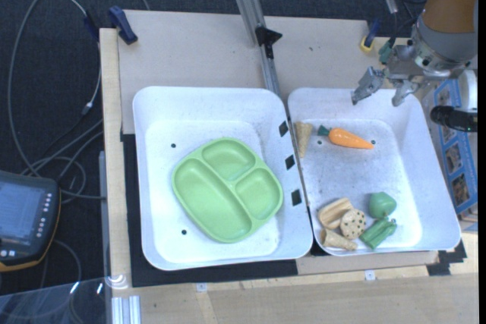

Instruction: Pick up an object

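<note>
Hovering above the far edge of the right bin [425, 163], the tool [384, 89] had its fingers spread with nothing between them. The toy carrot [351, 138] lay just below it, in the bin's far half, apart from the food pieces at the near edge. It looked light, rigid, smooth plastic; its thick orange middle seemed the surest hold.
</note>
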`<state>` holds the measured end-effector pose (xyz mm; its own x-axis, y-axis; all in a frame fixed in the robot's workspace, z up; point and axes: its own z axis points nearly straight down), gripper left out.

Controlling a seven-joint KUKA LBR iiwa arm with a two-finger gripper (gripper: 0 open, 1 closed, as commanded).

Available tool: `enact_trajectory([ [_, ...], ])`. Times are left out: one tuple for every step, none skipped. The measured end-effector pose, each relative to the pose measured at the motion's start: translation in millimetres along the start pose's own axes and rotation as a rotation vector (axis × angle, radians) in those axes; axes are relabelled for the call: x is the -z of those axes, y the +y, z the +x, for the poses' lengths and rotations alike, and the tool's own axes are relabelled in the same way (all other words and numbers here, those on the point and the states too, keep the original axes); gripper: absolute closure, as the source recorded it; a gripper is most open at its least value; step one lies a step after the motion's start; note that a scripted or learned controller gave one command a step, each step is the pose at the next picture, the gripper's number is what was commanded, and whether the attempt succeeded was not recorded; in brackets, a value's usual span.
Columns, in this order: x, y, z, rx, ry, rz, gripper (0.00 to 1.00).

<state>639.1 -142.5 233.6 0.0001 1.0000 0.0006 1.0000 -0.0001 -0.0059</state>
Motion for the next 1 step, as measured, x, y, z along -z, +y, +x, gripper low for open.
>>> enact_trajectory([
  [-44.3,5.5,0.3,0.0,0.0,0.001,0.0],
])
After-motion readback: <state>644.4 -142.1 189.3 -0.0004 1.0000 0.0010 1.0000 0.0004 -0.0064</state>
